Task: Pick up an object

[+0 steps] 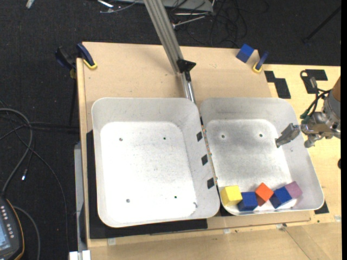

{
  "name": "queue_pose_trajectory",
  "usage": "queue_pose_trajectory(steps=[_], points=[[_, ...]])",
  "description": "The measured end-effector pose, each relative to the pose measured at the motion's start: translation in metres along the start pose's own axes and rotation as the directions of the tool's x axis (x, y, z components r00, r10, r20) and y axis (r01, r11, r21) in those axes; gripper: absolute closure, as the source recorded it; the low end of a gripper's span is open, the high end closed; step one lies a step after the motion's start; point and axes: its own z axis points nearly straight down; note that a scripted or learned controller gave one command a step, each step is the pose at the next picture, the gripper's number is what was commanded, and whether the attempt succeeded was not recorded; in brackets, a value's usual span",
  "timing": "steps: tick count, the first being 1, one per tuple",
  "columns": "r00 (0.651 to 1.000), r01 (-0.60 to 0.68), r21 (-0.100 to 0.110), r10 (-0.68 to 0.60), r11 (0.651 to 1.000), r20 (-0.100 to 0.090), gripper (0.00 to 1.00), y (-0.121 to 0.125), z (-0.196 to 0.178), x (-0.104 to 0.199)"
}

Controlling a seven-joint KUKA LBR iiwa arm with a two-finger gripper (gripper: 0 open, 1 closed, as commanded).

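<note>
Several small blocks lie along the near edge of the right bin point(244, 145): a yellow block point(231, 194), a blue block point(248, 200), an orange block point(264, 192), a second blue block point(281, 197) and a purple block point(293, 189). My gripper point(299, 137) hangs over the bin's right rim, well behind the blocks. It is open with nothing between its fingers; one finger point(286, 135) points left over the bin floor.
The left bin point(143, 156) sits beside the right one. A loose blue block point(245, 52) rests on the bench at the back right, near a clamp point(259, 63). A metal pole point(165, 28) slants across the back.
</note>
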Motion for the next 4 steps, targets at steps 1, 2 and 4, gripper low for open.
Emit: queue_pose_trajectory(steps=[1,2,4], points=[[1.0,0.006,0.005,-0.006,1.0,-0.004,0.0,-0.007,0.055,0.054],[1.0,0.005,-0.003,-0.005,1.0,0.001,0.0,-0.02,0.128,0.111],[1.0,0.004,-0.01,-0.004,1.0,0.002,0.0,0.054,0.022,0.127]])
